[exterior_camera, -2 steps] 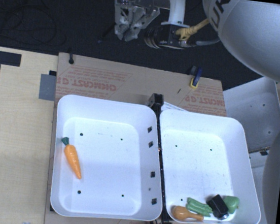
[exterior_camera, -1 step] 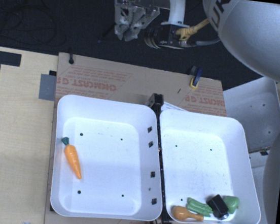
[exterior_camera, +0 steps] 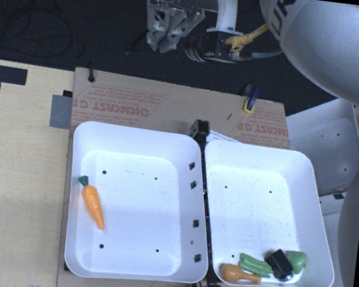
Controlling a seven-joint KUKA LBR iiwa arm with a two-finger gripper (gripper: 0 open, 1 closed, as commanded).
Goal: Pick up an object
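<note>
Step in hand: pre-approach. The two-finger gripper [exterior_camera: 170, 32] hangs high above the back edge of the desk, well apart from both bins and above no object. Its grey fingers [exterior_camera: 162, 29] point down and look close together with nothing between them, but they are small and dark against the black background, so I cannot tell whether the jaws are released or clenched.

Candidates for the pick:
- small orange plastic carrot with a green top [exterior_camera: 93, 204], lying alone near the left wall of the left white bin [exterior_camera: 120, 269].
- a cluster in the near right corner of the right white bin [exterior_camera: 263, 157]: orange pear-shaped toy [exterior_camera: 238, 274], green bean-like pod [exterior_camera: 255, 265], small black block [exterior_camera: 280, 263], and a green rounded piece [exterior_camera: 297, 259]. These lie touching or just beside one another, hard against the bin wall.

Judgement: the carrot is the easier target, with free floor round it. Next move calls for travel over the left bin, jaws spread across the carrot's narrow width, then a straight descent.

In the way: the nearby left wall may crowd one finger. The black clips along the divider [exterior_camera: 198, 201] between the bins are well clear.
</note>
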